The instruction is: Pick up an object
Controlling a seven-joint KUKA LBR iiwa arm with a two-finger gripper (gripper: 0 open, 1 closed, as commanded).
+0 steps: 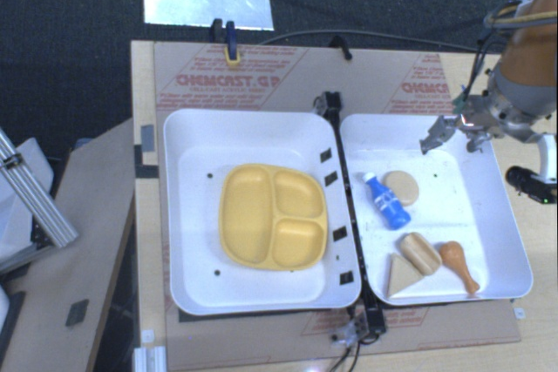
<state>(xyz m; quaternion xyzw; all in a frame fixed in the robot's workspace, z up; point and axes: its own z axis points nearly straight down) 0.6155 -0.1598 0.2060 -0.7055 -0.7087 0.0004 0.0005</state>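
left bin [187, 187]: we see a yellow divided plate [272, 216] | right bin [497, 187]: blue bottle [386, 201], round biscuit [401, 186], bread wedge [402, 274], hot-dog bun [419, 253], drumstick [458, 262] | gripper [452, 135]: fingers spread, holding nothing, above the bin's far edge | step: approach, we judge | next: pick a target, descend over it, close.

A robotics lab: a plywood desk [261, 70] carries two white bins [196, 187] clipped side by side, cables trail across it, and an aluminium rail [35, 196] stands at left over dark carpet.
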